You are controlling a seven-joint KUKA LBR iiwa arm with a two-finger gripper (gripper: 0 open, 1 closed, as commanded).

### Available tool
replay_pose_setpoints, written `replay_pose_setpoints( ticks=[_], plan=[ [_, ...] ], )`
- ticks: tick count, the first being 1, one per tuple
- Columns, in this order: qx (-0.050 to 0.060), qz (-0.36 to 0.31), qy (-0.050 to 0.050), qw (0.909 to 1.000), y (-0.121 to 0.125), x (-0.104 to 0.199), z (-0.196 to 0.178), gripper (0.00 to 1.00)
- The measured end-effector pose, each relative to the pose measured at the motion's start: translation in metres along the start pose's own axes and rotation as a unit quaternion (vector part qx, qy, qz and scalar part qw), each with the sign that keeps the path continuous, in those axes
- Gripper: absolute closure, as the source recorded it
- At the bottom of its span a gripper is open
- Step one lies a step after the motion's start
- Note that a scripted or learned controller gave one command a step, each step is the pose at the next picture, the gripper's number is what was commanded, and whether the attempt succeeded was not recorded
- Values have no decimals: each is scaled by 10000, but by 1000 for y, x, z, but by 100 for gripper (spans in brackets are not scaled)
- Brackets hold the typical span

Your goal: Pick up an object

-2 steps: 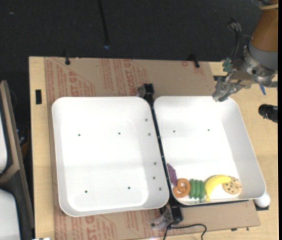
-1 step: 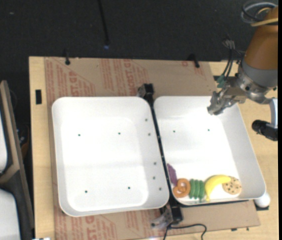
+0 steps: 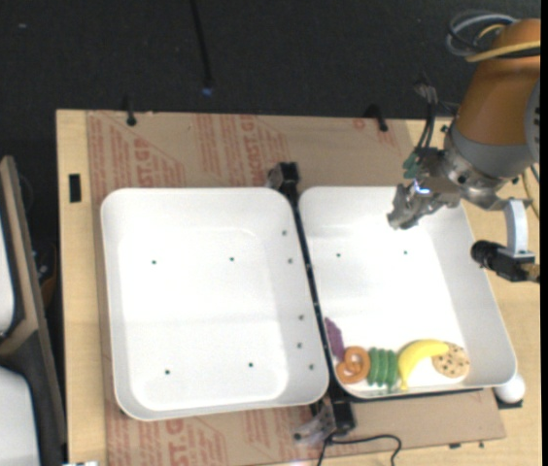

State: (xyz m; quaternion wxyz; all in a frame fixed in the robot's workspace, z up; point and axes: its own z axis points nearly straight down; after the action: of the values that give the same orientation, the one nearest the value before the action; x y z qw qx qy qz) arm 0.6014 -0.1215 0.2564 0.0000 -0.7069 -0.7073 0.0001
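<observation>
Along the right bin's near wall lies a row of small toy foods: a purple piece, an orange ring, a green ridged piece, a yellow banana and a speckled cookie. My gripper hangs over the far part of that bin, well away from the row. Nothing shows between its fingers.
The left bin sits beside the right one on a cardboard-covered bench. A black clip sits at the far end of the seam between the bins. A white ball rests outside the right bin's near right corner.
</observation>
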Motion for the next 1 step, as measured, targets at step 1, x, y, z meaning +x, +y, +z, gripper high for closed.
replay_pose_setpoints(
  ticks=[1],
  plan=[
    [-12, 8, -1, 10000, 0, -1, -11, 100]
  ],
)
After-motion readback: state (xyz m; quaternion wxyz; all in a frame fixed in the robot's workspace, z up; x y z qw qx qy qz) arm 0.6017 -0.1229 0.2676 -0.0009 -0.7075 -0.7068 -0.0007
